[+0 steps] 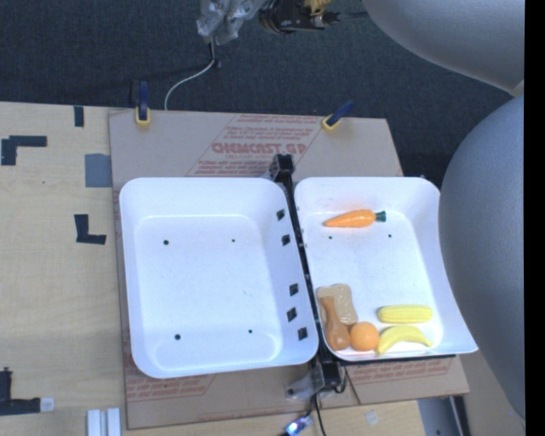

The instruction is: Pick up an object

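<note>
On the desk we see 2 white bins side by side, and the right bin holds every object: a carrot near its far side, plus a tan bread piece, an orange ball, a corn cob and a banana clustered at its near edge. The left bin sits just beside it. The claw hangs at the top of the view, well apart from both bins, and we cannot tell its state.
</note>
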`<state>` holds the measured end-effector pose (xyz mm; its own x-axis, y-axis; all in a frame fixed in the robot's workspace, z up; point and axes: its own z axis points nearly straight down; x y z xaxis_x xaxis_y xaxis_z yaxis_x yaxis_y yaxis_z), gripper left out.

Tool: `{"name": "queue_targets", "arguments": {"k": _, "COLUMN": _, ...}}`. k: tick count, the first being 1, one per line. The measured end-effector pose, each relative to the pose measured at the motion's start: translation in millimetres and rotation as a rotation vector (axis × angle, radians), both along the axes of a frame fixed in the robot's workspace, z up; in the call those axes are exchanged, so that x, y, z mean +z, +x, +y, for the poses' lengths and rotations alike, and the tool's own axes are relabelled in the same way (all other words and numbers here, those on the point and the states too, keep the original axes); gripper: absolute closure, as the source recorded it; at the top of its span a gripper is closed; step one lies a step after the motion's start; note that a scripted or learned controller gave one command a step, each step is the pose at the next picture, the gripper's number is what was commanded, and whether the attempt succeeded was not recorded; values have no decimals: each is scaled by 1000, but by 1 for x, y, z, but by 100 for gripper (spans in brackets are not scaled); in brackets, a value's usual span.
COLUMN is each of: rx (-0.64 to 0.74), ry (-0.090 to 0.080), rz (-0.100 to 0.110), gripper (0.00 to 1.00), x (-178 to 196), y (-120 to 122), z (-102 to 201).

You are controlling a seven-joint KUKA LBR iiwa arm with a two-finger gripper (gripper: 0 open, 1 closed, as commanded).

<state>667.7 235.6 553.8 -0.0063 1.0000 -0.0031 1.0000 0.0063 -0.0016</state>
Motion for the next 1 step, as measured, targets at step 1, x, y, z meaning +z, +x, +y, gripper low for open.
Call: {"name": "queue_targets", "arguments": {"k": 1, "rx": 2, "ry": -1, "rz": 1, "gripper": 100, "x": 10, "y": 0, "z": 1}}
